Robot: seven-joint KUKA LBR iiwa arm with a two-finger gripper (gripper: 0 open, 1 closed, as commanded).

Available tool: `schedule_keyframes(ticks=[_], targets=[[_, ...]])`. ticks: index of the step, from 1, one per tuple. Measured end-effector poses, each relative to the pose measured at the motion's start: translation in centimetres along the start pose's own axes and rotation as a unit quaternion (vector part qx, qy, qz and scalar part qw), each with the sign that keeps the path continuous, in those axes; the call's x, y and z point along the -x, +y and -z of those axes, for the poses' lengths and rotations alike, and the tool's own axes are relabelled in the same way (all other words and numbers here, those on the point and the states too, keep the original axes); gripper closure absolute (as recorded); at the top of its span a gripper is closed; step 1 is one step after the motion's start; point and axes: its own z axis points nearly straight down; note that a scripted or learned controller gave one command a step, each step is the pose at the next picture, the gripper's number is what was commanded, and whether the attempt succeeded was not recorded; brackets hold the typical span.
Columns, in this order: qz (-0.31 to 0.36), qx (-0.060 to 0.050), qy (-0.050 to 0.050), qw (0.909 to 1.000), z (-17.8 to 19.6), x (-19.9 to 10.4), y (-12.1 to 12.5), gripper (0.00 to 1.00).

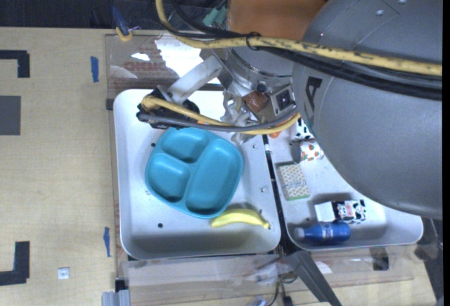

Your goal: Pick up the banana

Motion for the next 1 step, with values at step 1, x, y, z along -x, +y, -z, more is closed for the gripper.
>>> schedule_keyframes(ticks=[1], targets=[[0.000,0.000,0.000,1.0000,0.01,0.00,0.00,0.00]])
